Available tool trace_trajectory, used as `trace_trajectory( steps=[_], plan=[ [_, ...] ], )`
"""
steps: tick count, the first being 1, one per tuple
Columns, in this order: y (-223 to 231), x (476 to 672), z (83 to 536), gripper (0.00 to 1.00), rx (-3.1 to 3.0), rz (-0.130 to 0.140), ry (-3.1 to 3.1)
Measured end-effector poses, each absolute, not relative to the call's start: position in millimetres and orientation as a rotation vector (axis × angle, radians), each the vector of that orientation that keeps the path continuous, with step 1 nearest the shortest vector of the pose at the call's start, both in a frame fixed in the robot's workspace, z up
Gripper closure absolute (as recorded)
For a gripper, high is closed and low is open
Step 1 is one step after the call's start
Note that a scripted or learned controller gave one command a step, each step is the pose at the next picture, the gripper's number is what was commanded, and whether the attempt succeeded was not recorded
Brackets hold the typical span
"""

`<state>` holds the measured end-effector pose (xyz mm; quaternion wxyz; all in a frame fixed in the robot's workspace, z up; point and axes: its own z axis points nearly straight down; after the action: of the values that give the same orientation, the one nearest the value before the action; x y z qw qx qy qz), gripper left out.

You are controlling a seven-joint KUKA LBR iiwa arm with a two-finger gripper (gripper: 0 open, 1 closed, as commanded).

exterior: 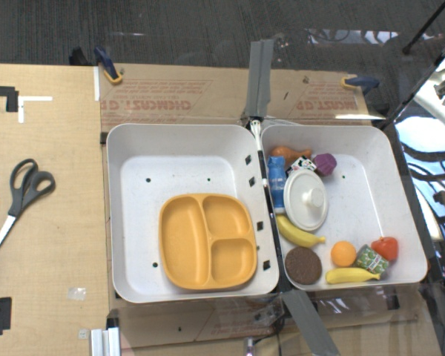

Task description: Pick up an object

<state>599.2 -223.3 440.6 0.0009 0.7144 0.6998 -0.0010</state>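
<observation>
At the near edge of the right bin (400,199), a small yellow banana (351,276) is seen lying with its long axis roughly parallel to the bin's front wall, just beside a green packet (370,259), a red pepper-like piece (386,247) and an orange (343,254). A brown disc (303,265) is found to their left, close to the divider. Slightly farther back, a larger banana (298,231) is laid aslant, touching the white lidded bowl (306,199), beside which a blue packet (276,184) is stood along the divider. At the far end, a purple piece (325,164) and an orange-brown toy (285,155) are crowded together. In the left bin (133,199), a yellow divided tray (208,240) is set near the front. Scissors (22,191) are left on the tabletop (44,273) well apart. No candidate has been lifted yet. The state of the tool cannot be told, and what it may hold cannot be judged. Since the arm is said to reach in from the right, the objects at the right bin's near right corner are judged closest to its approach, and the small banana would be best straddled across its long axis.
</observation>
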Motion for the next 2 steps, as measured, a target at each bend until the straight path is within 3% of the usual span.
trace_trajectory(
  steps=[1, 2],
  plan=[
    [-213, 600.7, 234, 1.0, 1.721, -0.001, 2.627],
    [-164, 610.6, 103, 1.0, 1.988, 0.001, 2.428]
  ],
)
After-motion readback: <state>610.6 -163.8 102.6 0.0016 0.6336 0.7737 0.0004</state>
